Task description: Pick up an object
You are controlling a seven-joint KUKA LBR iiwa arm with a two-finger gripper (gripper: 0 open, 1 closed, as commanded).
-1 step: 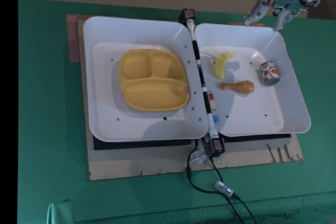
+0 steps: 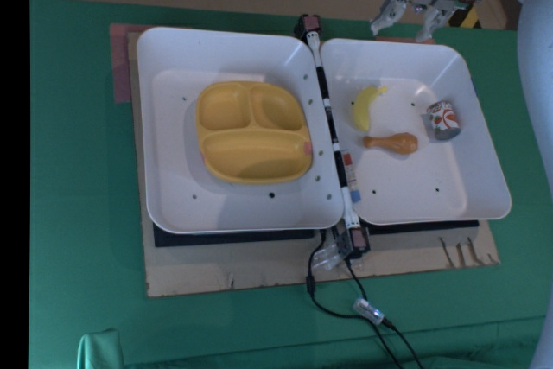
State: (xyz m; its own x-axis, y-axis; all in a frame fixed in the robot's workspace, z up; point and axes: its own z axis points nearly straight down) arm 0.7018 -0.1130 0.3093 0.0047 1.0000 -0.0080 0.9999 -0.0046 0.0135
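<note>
Nothing is picked yet: the pincer [image 2: 404,19] hangs spread and empty at the frame's upper right. The yellow plastic banana [image 2: 367,105], brown toy drumstick [image 2: 391,143] and small patterned can [image 2: 441,120] lie in the right white bin [image 2: 484,186].

No text, label or number is proving readable. The small can [image 2: 441,119] lying in the right bin [image 2: 484,186], below the gripper [image 2: 406,20], is showing a red, white and blue printed wrap, but its lettering is blurring beyond reading.

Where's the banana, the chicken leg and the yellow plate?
banana [image 2: 367,105], camera view, middle of its curve.
chicken leg [image 2: 396,143], camera view, its thick end.
yellow plate [image 2: 252,155], camera view, floor of its big front compartment.
</note>
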